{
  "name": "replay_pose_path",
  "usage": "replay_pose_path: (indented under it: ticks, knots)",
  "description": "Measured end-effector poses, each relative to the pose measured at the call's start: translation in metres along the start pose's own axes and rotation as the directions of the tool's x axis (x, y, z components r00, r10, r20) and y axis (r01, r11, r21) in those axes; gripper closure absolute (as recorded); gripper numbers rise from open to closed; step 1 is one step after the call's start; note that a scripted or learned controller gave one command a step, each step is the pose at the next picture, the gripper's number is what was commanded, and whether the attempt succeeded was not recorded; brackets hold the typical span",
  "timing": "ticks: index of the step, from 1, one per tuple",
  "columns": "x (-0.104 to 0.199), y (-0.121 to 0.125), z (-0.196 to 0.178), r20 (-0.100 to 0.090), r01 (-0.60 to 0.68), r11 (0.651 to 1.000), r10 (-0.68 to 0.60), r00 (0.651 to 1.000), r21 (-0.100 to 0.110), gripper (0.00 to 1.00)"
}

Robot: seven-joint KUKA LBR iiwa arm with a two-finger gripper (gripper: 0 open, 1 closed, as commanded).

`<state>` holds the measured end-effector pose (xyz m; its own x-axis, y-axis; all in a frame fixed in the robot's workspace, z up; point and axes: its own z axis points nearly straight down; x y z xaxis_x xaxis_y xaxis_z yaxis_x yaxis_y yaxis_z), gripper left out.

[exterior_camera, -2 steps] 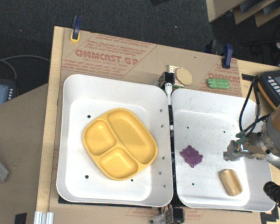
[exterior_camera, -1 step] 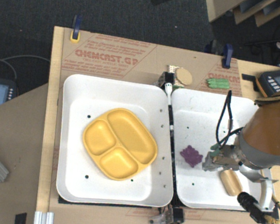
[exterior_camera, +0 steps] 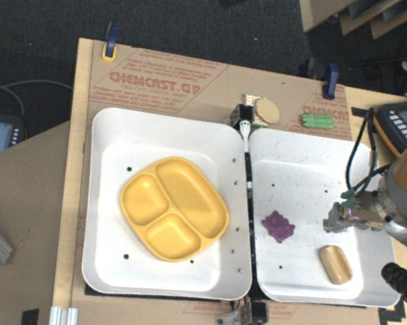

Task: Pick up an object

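Fingers (exterior_camera: 333, 221), small and blurred, state unclear, hover near bread roll (exterior_camera: 335, 263).

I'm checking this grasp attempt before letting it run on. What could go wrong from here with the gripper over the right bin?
1. The gripper hangs near the bin's right wall, so a descent could clip it.
2. The tan cylinder looks rounded and may roll away from the fingers.
3. The purple object lies well to the gripper's side and looks low and flat, so it may be hard to grip.
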<state>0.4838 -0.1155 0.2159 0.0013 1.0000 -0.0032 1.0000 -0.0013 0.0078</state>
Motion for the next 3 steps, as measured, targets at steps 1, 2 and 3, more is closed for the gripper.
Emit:
replay_pose_path:
  ticks: [1, 2, 3]
  knots:
    - [0.022, -0.007, 0.076, -0.007, 0.002, 1.000, -0.002, 1.000, 0.017, 1.00]
    - [0.020, -0.005, 0.066, -0.002, 0.001, 1.000, -0.001, 1.000, 0.006, 1.00]
    - [0.020, -0.005, 0.054, -0.001, 0.001, 1.000, -0.001, 1.000, 0.004, 1.00]
